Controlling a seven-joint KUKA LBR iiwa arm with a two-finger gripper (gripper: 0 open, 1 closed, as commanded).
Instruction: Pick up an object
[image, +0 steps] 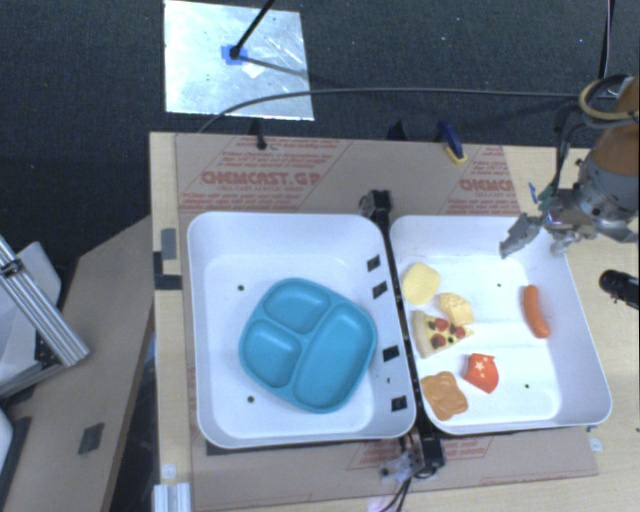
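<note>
Hovering at the frame's upper right, the gripper (541, 236) hangs over the right bin's (585, 395) back corner, fingers spread, nothing between them. Approach step, I'd say: next, descend onto the orange sausage (537, 311) just below.

Orange sausage (537, 311) lies lengthwise near the right bin's (580, 340) right wall.
</note>
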